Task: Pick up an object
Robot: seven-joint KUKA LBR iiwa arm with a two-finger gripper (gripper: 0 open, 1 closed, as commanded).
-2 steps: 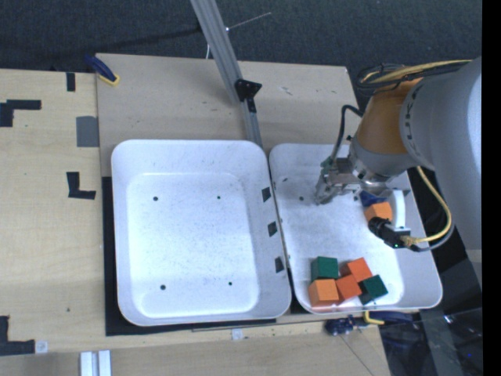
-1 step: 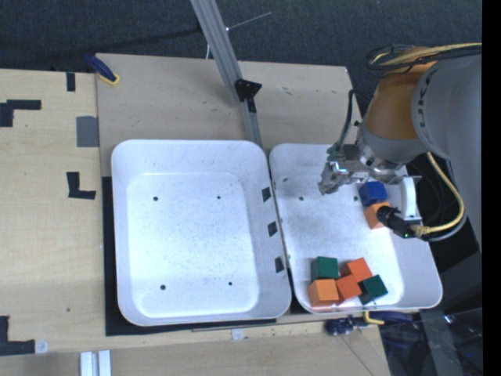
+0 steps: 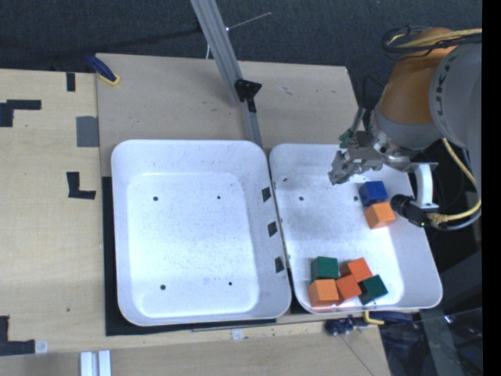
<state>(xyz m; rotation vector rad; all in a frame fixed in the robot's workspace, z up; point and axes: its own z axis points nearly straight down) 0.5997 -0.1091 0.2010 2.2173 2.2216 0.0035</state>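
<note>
Small green and orange cubes [image 3: 342, 280] clustered at the right bin's [image 3: 313, 210] near edge; fingers' [image 3: 341, 171] state unclear.

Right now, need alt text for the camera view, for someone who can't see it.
A grey robot arm reaches in from the right, its gripper over the upper part of the right bin, beside a blue block and an orange block. A cluster of green and orange blocks lies at that bin's near edge. The left bin sits alongside.
</note>
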